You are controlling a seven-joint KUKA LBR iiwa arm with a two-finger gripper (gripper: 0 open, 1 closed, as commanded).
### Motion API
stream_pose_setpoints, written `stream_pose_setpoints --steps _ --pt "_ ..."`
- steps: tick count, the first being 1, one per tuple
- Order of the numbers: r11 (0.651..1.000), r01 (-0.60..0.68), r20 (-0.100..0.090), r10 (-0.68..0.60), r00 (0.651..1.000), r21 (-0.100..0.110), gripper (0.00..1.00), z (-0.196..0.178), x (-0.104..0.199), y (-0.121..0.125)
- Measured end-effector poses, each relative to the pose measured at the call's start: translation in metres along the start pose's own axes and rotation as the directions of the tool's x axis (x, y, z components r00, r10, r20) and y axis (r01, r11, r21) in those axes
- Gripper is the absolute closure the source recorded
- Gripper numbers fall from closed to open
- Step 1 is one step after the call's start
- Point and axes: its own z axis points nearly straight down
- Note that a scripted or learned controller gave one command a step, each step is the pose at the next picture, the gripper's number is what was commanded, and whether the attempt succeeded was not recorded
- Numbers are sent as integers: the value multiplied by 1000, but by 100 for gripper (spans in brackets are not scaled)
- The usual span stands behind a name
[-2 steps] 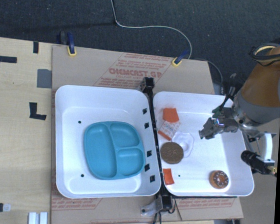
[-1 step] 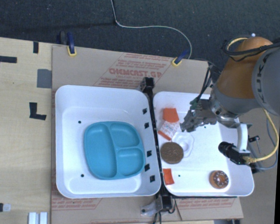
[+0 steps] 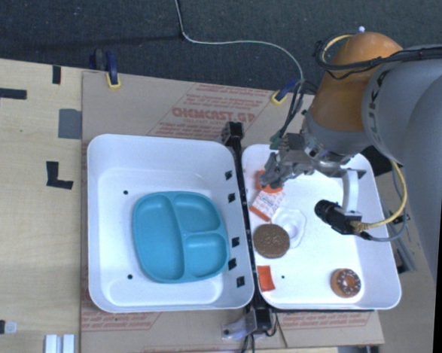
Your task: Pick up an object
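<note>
Camera view
Arm: grey, orange-banded, reaching in from the right, wrist bent down over the right bin's (image 3: 379, 296) upper left corner.
Pincer (image 3: 272, 179): low, fingers closed on the orange-and-white packet (image 3: 264, 201).
Count: two white bins; one blue divided plate (image 3: 179, 235) in the left bin (image 3: 108, 164); one packet, one brown round disc (image 3: 271, 240), one donut (image 3: 345, 282), one small orange piece (image 3: 264, 277) in the right bin.
Packet: beside the divider, top edge between the fingers; disc just below it.

Teal plate (image 3: 180, 235) — white bins (image 3: 106, 202) — brown cookie (image 3: 271, 240)
</note>
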Motion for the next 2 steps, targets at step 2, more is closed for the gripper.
stream_pose_setpoints --steps 2 --pt "1000 0 0 0 1000 0 100 8 83 49"
